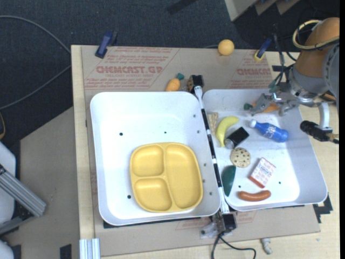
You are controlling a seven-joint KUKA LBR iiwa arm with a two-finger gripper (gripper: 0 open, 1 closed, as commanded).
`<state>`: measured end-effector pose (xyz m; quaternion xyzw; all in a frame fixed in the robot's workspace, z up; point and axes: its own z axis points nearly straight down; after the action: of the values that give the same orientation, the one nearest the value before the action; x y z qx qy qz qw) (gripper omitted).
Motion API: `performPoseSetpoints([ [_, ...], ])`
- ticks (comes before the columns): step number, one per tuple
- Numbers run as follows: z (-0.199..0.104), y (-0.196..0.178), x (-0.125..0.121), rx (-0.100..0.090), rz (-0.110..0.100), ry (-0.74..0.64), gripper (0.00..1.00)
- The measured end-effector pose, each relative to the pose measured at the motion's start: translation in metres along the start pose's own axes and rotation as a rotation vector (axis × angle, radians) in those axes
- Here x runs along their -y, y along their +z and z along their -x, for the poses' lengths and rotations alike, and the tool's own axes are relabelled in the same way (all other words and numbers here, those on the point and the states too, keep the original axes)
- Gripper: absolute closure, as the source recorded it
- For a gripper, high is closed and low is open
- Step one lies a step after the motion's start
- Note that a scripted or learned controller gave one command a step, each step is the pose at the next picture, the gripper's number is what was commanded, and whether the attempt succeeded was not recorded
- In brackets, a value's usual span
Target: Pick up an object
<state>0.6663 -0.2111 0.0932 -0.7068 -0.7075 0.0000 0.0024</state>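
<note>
Nearest the lens, along the bench's front edge, a small black clamp (225,221) with trailing wires sits where the two white bins meet. Going left to right: the left bin (108,117) holds one yellow plate (166,176) with three compartments, lying flat toward the bin's front. Behind this bin, brown board (129,68) carries red print reading "CHEMCAST GP", and a blue clip (105,45) grips its back edge. One small orange toy (173,83) and a black fitting (196,81) lie just behind the bins' shared corner; an orange ball (226,47) rests on the board's far edge, with a second blue clip (262,49) to its right.

The right bin (307,171) holds seven loose pieces: one banana (224,127), a black block (237,137) touching it, one round cookie (240,156), a dark green piece (228,179) against the divider, one sausage (254,195) at the front, a red-and-white packet (262,172) whose print is too small to read, and a blue bottle (270,131) lying on its side.

At the back of that bin, the gripper (265,104) hangs just beyond the bottle; whether its fingers are parted or closed I cannot tell.
</note>
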Motion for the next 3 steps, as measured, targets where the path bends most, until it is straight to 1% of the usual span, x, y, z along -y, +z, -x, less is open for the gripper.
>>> performPoseSetpoints([
  [1,-0.035,0.009,0.042,0.003,0.002,0.001,0.0],
  [2,-0.056,0.009,0.001,0.003,-0.001,0.001,0.0],
  [3,-0.055,0.001,0.003,0.002,-0.011,0.004,1.0],
])
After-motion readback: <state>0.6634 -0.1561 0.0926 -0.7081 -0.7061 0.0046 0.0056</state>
